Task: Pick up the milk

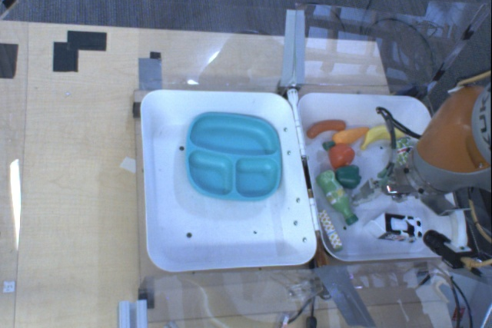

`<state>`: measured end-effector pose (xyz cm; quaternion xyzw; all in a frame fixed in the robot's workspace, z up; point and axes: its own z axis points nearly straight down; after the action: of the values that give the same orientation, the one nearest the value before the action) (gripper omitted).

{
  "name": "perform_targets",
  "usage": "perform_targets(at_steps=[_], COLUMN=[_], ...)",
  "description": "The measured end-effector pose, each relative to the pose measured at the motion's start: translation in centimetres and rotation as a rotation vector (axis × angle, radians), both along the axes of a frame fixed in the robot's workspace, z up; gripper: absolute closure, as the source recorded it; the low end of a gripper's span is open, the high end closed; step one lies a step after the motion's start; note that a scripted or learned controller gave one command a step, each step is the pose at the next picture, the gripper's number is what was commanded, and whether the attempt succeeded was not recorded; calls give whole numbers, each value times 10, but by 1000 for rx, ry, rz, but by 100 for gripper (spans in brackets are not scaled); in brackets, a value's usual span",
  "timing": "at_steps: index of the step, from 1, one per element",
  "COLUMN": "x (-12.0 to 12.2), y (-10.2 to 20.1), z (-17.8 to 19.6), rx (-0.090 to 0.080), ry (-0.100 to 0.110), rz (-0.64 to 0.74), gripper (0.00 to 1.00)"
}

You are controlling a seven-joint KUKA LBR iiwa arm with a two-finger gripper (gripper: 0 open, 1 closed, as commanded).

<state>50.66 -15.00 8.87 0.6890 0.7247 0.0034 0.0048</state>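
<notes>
Camera view: the hand (382,187) is seen low in the right bin (415,105), near the milk (401,226); its grip cannot be told.

We look down at a slant from one fixed camera above the worktop (69,188), taking in both white bins (161,188) from moderate height

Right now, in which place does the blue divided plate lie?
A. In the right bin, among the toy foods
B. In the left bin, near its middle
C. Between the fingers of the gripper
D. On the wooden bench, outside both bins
B: the blue divided plate lies flat near the middle of the left bin, while the toy foods such as the green bottle lie in the right bin.
</notes>
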Motion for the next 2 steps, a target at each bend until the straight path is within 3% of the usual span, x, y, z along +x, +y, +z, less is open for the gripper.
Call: perform_targets(at_steps=[1,2], x=[-15,-16], y=[-12,-21], z=[60,0], rx=[0,-1], ry=[6,1], rz=[-64,99], gripper=[0,0])
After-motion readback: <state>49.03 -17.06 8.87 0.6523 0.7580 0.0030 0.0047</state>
